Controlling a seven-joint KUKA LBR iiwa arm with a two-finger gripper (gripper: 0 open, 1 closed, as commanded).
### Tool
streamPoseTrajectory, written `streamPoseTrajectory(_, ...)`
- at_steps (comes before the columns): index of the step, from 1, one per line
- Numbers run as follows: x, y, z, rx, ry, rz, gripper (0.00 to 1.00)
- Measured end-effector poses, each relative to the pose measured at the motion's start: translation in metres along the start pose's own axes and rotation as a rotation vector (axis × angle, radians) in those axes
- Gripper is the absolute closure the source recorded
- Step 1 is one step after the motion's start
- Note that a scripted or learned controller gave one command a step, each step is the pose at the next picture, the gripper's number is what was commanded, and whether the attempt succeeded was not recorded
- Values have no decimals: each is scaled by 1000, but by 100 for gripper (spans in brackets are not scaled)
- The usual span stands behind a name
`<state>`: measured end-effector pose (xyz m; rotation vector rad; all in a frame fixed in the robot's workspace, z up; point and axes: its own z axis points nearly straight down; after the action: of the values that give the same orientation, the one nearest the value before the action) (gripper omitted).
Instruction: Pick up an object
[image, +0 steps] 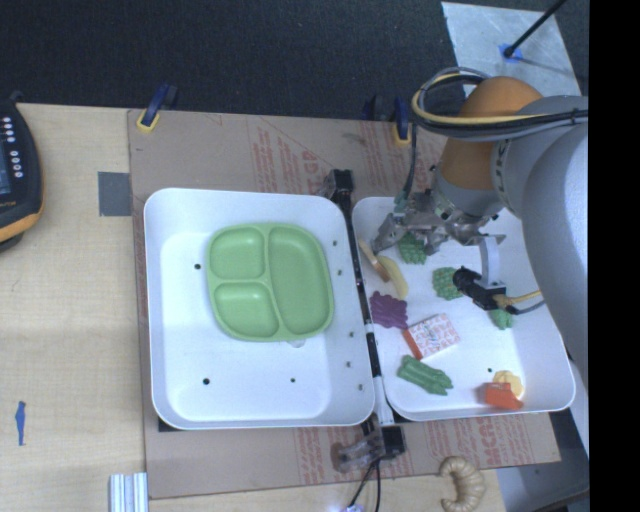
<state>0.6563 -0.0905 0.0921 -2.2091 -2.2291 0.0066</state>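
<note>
Green toy (424, 376) lies lengthwise, pointing lower right.

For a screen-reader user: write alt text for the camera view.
A grey robot arm lowers its end effector over small toys at the back of the right white bin. The left white bin holds a green divided plate.

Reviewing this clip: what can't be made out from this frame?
- Gripper, camera view: the wrist covers its fingertips, so whether it grips anything is unclear.
- Green toy under the gripper: partly covered, shape uncertain.
- Right bin: its right side and far corner lie under the arm.
- Small toy at the near right corner: too small to identify.
</note>
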Motion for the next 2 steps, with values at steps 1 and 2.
streamPoseTrajectory(1,-22,0,0,-4,-1,7,0)
streamPoseTrajectory(2,-45,0,0,-5,-1,8,0)
